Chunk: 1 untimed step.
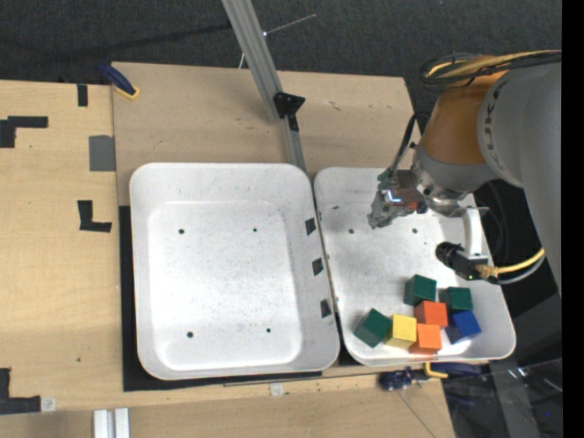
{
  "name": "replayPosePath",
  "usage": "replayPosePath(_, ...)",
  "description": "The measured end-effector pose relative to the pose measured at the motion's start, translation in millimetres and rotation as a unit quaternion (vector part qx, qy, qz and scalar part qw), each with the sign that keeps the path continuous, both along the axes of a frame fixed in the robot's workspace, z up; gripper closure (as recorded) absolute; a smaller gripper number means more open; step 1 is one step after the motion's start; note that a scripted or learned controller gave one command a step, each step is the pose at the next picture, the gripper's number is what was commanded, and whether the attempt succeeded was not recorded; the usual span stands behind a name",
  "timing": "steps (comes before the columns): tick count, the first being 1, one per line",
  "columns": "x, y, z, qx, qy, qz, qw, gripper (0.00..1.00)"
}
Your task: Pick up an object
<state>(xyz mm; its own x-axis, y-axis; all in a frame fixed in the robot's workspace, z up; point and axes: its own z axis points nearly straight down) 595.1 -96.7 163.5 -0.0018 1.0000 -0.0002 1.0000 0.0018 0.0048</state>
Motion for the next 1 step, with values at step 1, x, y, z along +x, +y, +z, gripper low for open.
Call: replayPosePath(1,0.4,4.2,43.1,0.0001,0.001,0.0,1.0,1.0)
